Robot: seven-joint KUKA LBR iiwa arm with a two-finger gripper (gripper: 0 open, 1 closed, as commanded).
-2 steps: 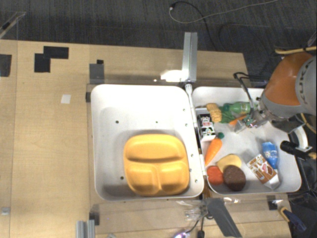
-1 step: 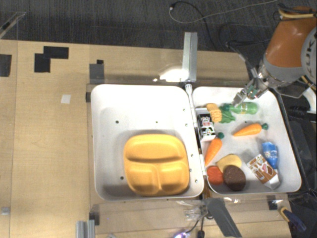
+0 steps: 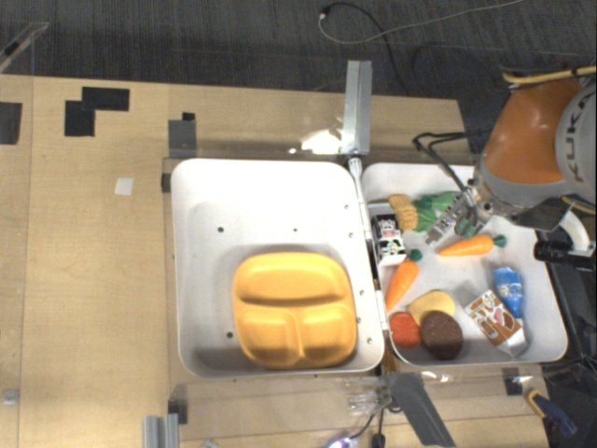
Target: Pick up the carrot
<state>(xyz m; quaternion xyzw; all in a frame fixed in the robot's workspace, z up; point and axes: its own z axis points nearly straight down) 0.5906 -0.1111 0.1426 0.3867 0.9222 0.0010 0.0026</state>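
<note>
Two carrots lie in the right bin (image 3: 558,343). One carrot (image 3: 465,245) is orange with a green stub at its right end and lies almost level near the bin's middle. The other carrot (image 3: 401,283) lies slanted by the bin's left wall, tip pointing down-left. My gripper (image 3: 455,220) hangs low over the bin's back part, just above and left of the level carrot, close to its left tip. It partly covers a green toy (image 3: 431,208). Nothing can be seen held in it.
The right bin also holds a corn cob (image 3: 404,211), a small black-and-white box (image 3: 387,236), a tomato (image 3: 404,328), a yellow potato (image 3: 432,303), a brown ball (image 3: 442,336), a blue bottle (image 3: 506,288) and a carton (image 3: 494,321). A yellow tray (image 3: 294,308) lies in the left bin (image 3: 215,213).
</note>
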